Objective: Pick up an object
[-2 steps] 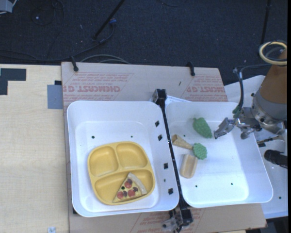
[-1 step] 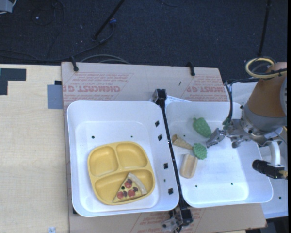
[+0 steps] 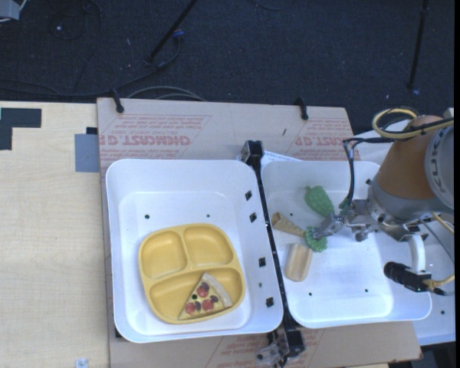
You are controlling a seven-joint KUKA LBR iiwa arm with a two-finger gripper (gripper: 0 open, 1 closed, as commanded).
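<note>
Approach step judged in hand — gripper is set low in the right bin, at the green toy; finger spread cannot be told, nothing seen held. Next: a secure closure, then lift. Left bin bears a yellow tray — pizza slice in it.
</note>
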